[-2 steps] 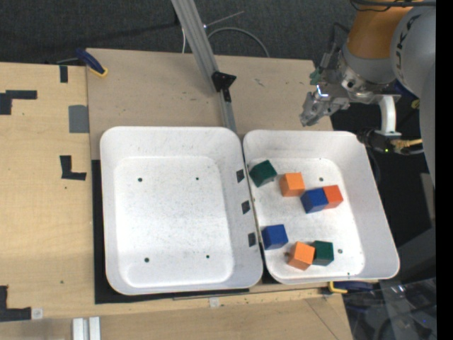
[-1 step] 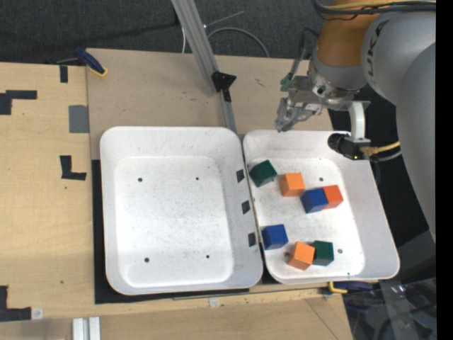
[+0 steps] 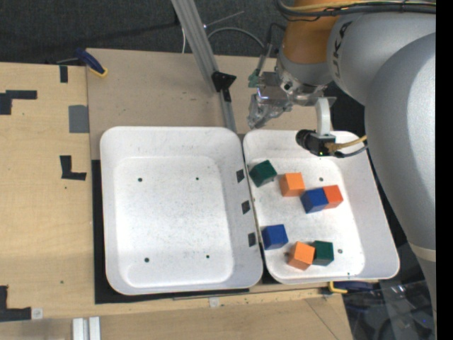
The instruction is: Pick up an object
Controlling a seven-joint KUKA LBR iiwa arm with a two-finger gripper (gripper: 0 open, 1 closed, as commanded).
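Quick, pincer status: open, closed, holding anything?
Pincer: cannot be told whether open or closed. It is above the back edge of the right shallow white plastic bin, with no block seen in it.

The grey arm (image 3: 396, 83) reaches in from the right and fills the upper right of the view. Its orange band (image 3: 318, 16) sits just above the wrist, which tips downward and to the left. The pincer (image 3: 260, 115) hangs below it, small, metallic and blurred, with nothing seen between its tips.
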